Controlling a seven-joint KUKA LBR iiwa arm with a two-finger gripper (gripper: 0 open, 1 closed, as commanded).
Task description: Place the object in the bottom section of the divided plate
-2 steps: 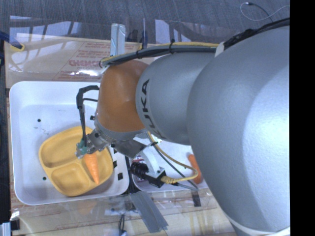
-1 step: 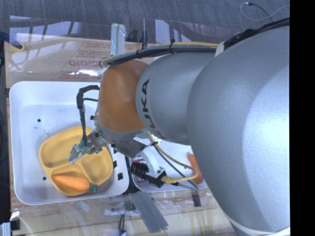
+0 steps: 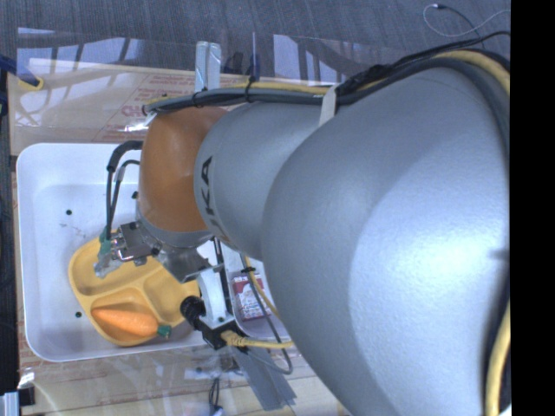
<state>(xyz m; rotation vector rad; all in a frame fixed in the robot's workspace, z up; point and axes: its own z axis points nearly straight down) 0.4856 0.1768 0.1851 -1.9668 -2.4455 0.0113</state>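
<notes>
A yellow divided plate (image 3: 87, 276) lies in the lower part of the left white bin (image 3: 43, 198). An orange carrot with a green tip (image 3: 126, 321) rests in the plate's bottom section. My gripper (image 3: 117, 251) hangs low over the plate's upper sections, just above the carrot's section and apart from the carrot. The orange wrist band (image 3: 173, 176) and the grey arm (image 3: 364, 232) hide the plate's right side.
The arm covers the right bin and most of the bench. A small box with a red label (image 3: 247, 300) lies beside the plate's right edge under the wrist. Black cables (image 3: 113, 189) run down from the wrist to the gripper.
</notes>
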